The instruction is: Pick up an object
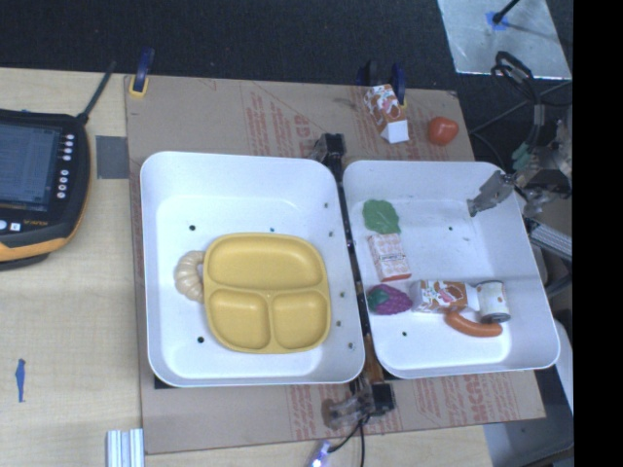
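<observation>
My gripper [487, 198] hangs at the top right corner of the right bin [458, 224], just above its floor and apart from every object. The right bin holds a green leafy piece [382, 214], a red and white packet [389, 257], a purple fruit [387, 300], a colourful wrapper [438, 294], a small silver can [494, 303] and an orange sausage [474, 325]. The can and the sausage lie touching near the bin's front right.
In the left bin [170, 188] lie a yellow divided plate [265, 292] and a beige pastry [189, 274] against the plate's left side. A small carton [386, 111] and a red tomato [443, 129] rest on the cardboard behind the right bin. A control pendant [34, 188] lies far left.
</observation>
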Tool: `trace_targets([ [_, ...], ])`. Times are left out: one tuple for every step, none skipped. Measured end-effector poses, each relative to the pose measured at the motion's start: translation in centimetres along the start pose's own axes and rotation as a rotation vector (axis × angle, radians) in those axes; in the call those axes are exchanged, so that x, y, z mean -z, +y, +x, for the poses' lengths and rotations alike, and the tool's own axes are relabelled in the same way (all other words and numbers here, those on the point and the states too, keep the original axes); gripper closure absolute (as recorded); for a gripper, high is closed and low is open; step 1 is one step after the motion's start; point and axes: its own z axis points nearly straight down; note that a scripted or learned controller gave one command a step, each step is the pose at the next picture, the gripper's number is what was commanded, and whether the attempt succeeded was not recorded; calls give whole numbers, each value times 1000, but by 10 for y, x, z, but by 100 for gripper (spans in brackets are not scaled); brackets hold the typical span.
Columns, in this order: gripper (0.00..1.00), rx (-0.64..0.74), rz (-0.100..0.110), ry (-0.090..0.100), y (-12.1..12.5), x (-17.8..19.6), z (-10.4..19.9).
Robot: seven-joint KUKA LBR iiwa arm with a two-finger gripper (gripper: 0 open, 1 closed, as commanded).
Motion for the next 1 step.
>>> trace_targets([
  [0,2,2,0,28,-38,46],
])
